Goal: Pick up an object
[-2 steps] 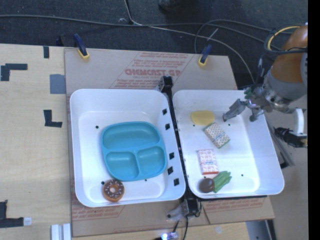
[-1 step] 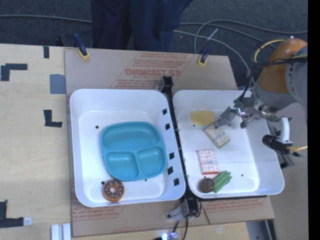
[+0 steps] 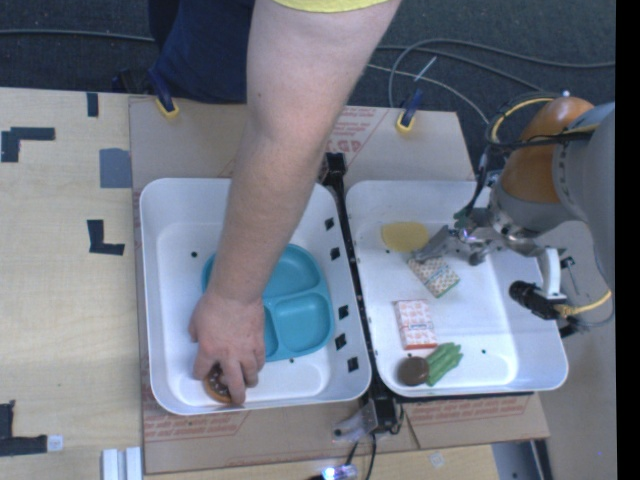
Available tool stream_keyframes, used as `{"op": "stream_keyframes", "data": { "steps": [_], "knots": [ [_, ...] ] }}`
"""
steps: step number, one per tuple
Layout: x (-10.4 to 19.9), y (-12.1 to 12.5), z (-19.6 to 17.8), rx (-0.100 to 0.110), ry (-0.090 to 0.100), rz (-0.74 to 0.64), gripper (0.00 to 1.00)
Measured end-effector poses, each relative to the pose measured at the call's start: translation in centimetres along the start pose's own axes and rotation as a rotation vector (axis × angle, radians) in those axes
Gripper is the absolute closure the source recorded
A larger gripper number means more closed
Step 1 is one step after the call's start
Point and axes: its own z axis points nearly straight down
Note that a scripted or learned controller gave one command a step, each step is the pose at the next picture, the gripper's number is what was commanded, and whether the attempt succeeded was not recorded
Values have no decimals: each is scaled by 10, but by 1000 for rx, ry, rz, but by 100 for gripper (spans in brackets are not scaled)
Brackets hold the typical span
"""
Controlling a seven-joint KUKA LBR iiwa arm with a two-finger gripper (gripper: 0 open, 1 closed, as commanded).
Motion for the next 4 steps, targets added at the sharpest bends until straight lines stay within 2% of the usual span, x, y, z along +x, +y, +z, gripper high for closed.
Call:
{"op": "stream_keyframes", "data": {
  "steps": [1,2,3,4],
  "knots": [
    [1,4,-17,-13,-1,-2,100],
    [-6,14,-70,-2,-2,0,100],
    [-7,14,-134,-2,-2,0,100],
    [-6,15,-157,1,-1,-1,100]
  ]
}}
